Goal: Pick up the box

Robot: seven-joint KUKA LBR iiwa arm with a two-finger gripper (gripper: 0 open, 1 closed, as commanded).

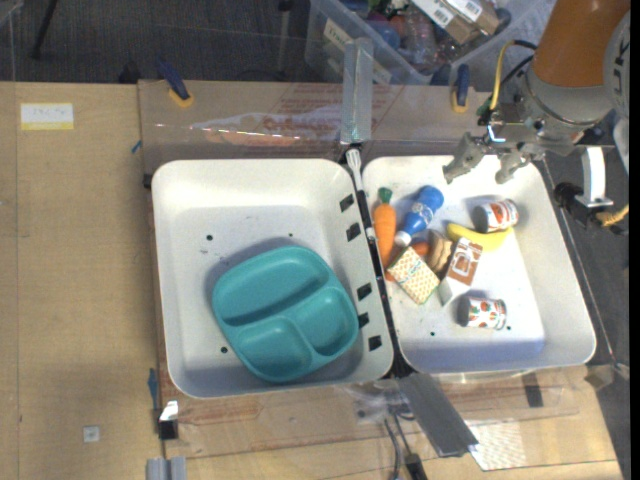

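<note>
Bench with two bins: box (413, 274) sits mid right bin (560, 308), touching the carrot (384, 230) tip and a cookie (crowded). Gripper (485, 159) hangs spread wide and empty, up and right of box. Come straight down; pinch box's free edges.

- The gripper (487, 158) hangs over the far edge of the right bin (560, 298), fingers spread apart.
- The can (494, 214) lies just in front of it.
- The bottle (418, 211) and the carrot (384, 230) lie to its left, nearer the front.
- The box (414, 275) lies further forward, left of the gripper.
- The tray (284, 312) lies in the left bin (190, 198), well apart from the gripper.
</note>
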